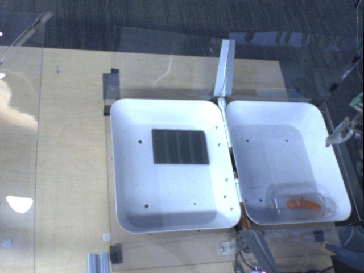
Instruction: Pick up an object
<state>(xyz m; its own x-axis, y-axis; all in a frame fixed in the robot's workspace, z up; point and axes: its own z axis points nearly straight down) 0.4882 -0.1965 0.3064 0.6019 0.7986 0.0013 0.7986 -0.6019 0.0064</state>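
The pale wooden tabletop [62, 152] fills most of the camera view, with dark carpeted floor [142, 7] beyond its far edge and a bright patch of glare on its left side. Two shallow white bins sit on it side by side, their inner rims touching.

The left bin [122, 169] is the larger in the view. A dark ribbed rectangular panel [180, 147] lies flat near the middle of its floor. The right bin [267, 124] has a bare floor over its far half. In its near right corner lies a clear plastic packet [298, 201], and inside the packet is a small orange object [303, 205], lying roughly parallel to the bin's near wall and close to it.

A narrow grey metal strip [224, 67] rises from the point where the two bins meet at their far rims. A small black bracket [114, 73] sits on the tabletop just beyond the left bin's far left corner.

At the right edge, above the right bin's outer rim, a pale grey end of the arm [344, 131] pokes in, well apart from the packet. Too little of it is visible to tell whether the jaws are wide or narrow.
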